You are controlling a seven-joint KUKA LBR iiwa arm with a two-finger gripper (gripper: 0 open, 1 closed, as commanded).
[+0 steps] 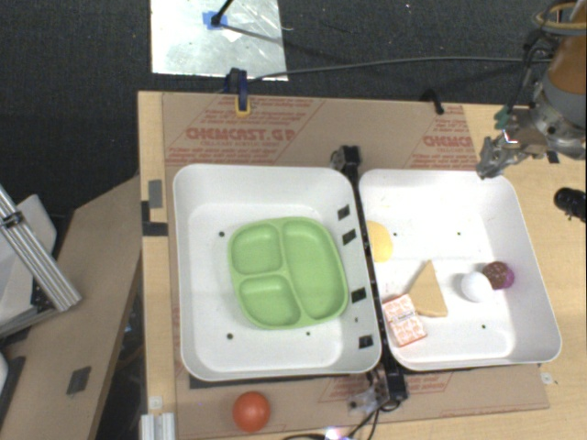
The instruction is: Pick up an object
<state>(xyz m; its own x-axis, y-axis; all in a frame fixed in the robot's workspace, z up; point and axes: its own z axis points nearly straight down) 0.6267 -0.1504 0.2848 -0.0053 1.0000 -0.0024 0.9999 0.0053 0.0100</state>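
The right bin (514, 211) holds several small objects: a yellow round piece (379, 242) against its left wall, a tan wedge (427, 290), a pink-and-white checked block (404, 319), a white ball (475, 286) and a dark maroon piece (498, 274) touching it. My gripper (495, 157) hangs at the far right, above the back right corner of the right bin, well away from all of these objects. Nothing is visible between its fingertips. The left bin (197, 246) carries a green divided tray (286, 271).
An orange ball (250, 411) lies on the bench in front of the left bin. A clamp (238, 90) and a shiny sheet (218, 24) sit at the back. A metal rail (32, 255) stands at the left. A black divider (353, 209) runs between the bins.
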